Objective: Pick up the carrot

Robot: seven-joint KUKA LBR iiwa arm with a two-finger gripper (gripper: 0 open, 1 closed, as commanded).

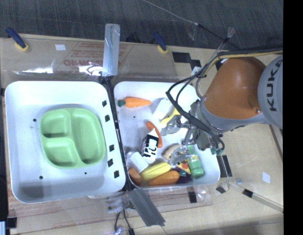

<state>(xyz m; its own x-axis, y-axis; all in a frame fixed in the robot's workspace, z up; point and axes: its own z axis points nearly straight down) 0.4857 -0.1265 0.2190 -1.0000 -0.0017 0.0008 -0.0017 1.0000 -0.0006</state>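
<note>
Two white bins side by side: left bin (14,131) and right bin (141,88). One green plate (72,137) with three compartments sitting in the left one, nothing else spotted in there.

Carrot (138,102) lying flat in the right bin, up by the far rim near the corner closest to the divider. Long axis running pretty much left to right in the view, along that rim. Green stub end toward the left bin, tapered orange end pointing right, toward the arm. Well apart from the main clutter.

Everything else piled at the near end of that bin: one yellow banana (155,169), one green box (195,165), one black-and-white item (150,146), one thin red-orange piece (154,132), plus two more orange lumps under the banana, too jumbled to name.

Gripper (181,151) hanging low over that pile, near the banana and green box, well away from the carrot. Open or closed? Honestly can't tell, too tangled with cables and clutter. Nothing clearly held.
</note>
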